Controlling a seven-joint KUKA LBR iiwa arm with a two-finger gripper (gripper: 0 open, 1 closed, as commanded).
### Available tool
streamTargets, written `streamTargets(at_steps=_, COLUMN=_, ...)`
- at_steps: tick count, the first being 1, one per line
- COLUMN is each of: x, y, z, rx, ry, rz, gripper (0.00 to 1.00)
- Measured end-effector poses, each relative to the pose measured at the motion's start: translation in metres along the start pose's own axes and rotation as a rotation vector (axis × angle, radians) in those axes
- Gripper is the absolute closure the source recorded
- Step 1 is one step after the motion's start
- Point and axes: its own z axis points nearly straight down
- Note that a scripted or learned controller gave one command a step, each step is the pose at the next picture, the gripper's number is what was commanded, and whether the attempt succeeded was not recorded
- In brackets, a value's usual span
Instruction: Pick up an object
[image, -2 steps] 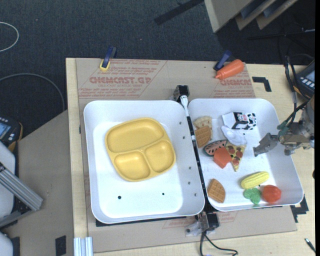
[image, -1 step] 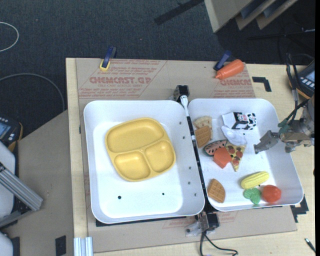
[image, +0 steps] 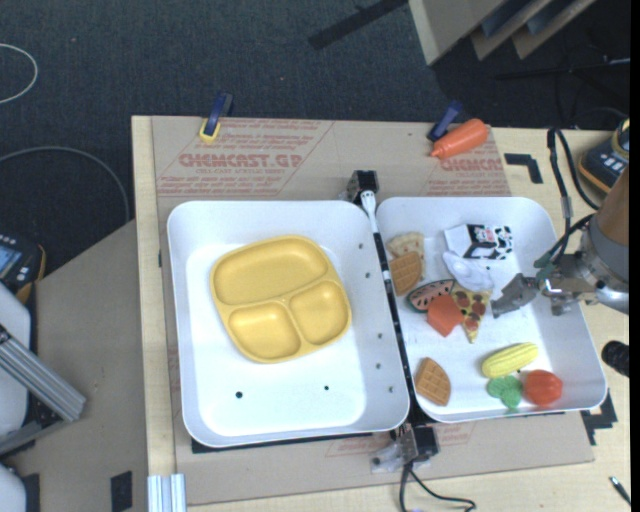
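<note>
Pincer (image: 522, 297) is hovering open and empty over the right bin (image: 578, 345), fingers spread beside the pizza slice (image: 471, 312) and red block (image: 444, 316). Toys are crowding there, so it is best lowering straight onto one piece, avoiding the neighbouring watermelon slice (image: 430, 294).

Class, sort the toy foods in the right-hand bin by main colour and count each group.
Red: 3 (tomato, red block, watermelon slice)
Yellow: 1 (corn)
Green: 1 (green piece)
Tan: 3 (waffle, cracker, bread)
Total: 8
</note>
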Motion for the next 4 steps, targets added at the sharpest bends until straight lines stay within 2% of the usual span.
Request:
streamTargets(at_steps=1, x=0.007, y=-0.006, z=0.047, rx=0.0, ry=0.001, rz=0.0, gripper=0.0)
streamTargets(at_steps=2, x=0.008, y=0.002, z=0.105, rx=-0.001, ry=0.0, rz=-0.001, gripper=0.0)
streamTargets(at_steps=3, x=0.009, y=0.002, z=0.124, rx=-0.002, ry=-0.001, rz=-0.001, gripper=0.0)
streamTargets(at_steps=4, x=0.009, y=0.003, z=0.112, rx=-0.006, ry=-0.002, rz=0.001, gripper=1.0)
